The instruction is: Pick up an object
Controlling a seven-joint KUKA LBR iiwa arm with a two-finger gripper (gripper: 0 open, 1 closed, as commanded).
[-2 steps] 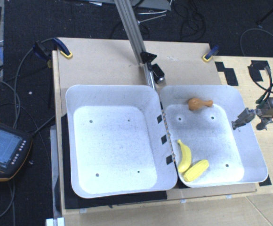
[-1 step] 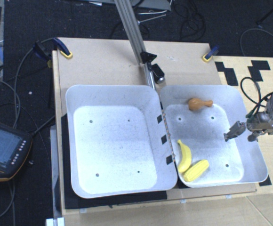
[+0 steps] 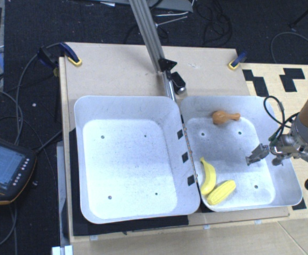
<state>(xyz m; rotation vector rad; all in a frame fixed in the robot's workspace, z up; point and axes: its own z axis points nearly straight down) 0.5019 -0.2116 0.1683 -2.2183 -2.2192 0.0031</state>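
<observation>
Gripper (image 3: 261,154) over right bin (image 3: 281,193), right side, fingers spread, nothing between them. Banana (image 3: 207,176) and corn cob (image 3: 221,192) touching at bin's front-left. Orange drumstick toy (image 3: 224,117) near back wall. Left bin (image 3: 90,108) beside.

In the right bin (image 3: 281,195), banana (image 3: 208,175) touches corn (image 3: 221,192) near the front; drumstick (image 3: 224,117) lies behind.

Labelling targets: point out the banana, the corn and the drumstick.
banana (image 3: 209,177), camera view, middle of its curved body.
corn (image 3: 221,192), camera view, middle of the cob.
drumstick (image 3: 221,117), camera view, the thick rounded end.
</observation>
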